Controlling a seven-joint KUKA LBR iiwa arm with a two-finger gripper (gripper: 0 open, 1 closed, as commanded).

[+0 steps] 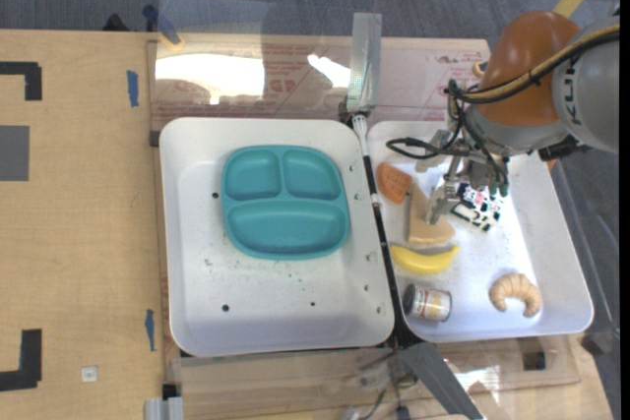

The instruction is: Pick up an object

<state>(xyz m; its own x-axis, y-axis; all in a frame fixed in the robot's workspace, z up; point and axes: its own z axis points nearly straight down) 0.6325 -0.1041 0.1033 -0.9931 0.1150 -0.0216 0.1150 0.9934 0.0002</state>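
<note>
Arm: we see the grey arm entering from 3 o'clock, its orange band above the right bin.
Gripper: we place the gripper low over the tan wedge; we cannot tell how it is set.
Right bin: around the wedge we find an orange slice at 10 o'clock, a banana touching it at 6 o'clock, a patterned block at 3 o'clock, a can and a croissant near the bin's 6 o'clock edge.
Left bin: in the left bin we see a teal divided plate.
</note>
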